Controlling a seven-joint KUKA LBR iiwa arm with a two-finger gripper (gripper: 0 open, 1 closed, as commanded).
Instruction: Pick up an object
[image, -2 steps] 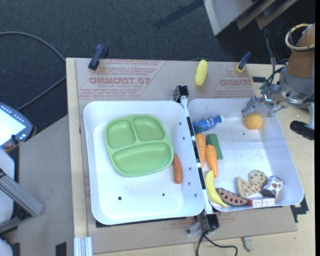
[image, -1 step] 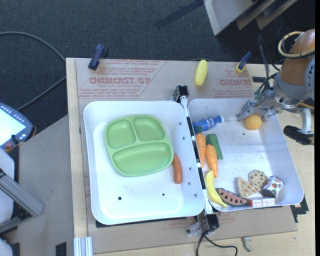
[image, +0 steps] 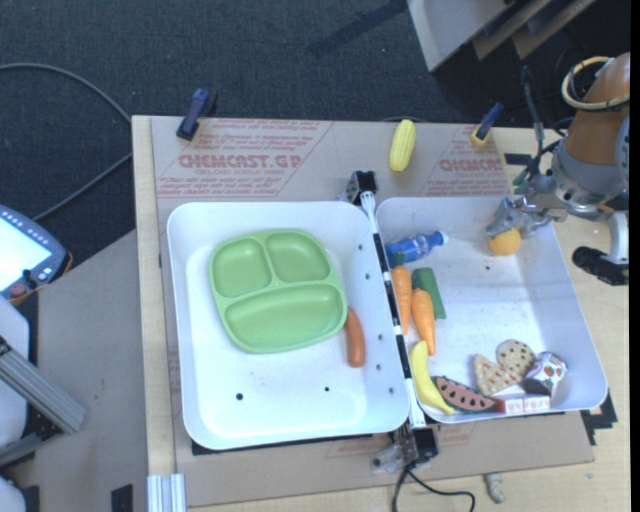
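Hovering at two o'clock of the right bin (image: 585, 340), claw (image: 512, 222) just above a small yellow object (image: 505, 241); whether spread or clenched, cannot tell. Better to descend straight, centre on it, squeeze gently, then lift slowly, clear of the bin wall.

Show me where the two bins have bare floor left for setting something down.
Left bin: bare floor in front of the green divided plate, and left of it. Right bin: bare middle between the carrots and the right wall. Crowded: its near corner with the cookies and watermelon slice.
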